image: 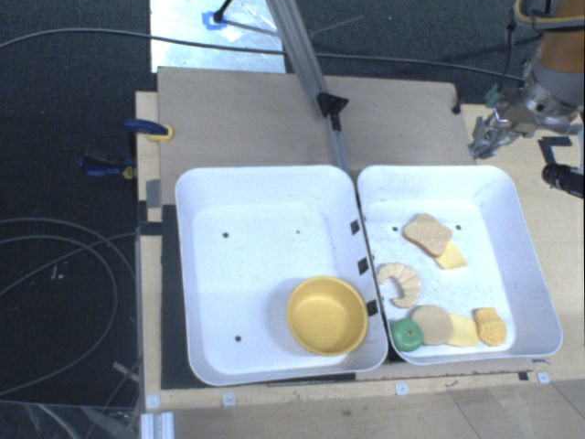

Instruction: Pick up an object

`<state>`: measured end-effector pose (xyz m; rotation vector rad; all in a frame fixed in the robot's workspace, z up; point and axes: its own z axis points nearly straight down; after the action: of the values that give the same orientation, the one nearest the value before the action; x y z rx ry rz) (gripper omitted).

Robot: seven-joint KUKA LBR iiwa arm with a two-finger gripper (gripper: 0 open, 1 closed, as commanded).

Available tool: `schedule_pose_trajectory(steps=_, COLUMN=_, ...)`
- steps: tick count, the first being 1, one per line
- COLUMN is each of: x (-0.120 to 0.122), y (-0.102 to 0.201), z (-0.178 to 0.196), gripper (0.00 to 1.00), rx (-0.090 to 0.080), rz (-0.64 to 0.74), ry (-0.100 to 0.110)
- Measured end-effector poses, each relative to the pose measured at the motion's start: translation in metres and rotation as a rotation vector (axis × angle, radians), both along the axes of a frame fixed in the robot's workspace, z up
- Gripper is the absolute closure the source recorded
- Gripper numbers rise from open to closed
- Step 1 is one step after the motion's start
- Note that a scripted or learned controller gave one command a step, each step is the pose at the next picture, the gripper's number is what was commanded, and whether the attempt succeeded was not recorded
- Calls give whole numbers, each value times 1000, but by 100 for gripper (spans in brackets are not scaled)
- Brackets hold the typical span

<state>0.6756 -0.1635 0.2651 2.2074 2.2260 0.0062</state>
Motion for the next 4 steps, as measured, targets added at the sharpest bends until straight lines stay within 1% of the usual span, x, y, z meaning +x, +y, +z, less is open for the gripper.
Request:
schedule_pose_trajectory(steps=1, x=-12, y=52, z=-12, gripper=100, rx=3, rz=1, ry=7)
schedule_pose_trajectory(steps=2, x=-36, y=106, z=-23, gripper=100, rx=4, rz=2, ry=8)
schedule_pose_trajectory(steps=3, x=-52, y=158, z=-15, gripper=100, rx=4, rz=2, ry=7)
schedule_pose_trajectory(steps=4, x=-70, y=203, z=-10, gripper=100, rx=4, rz=2, ry=8)
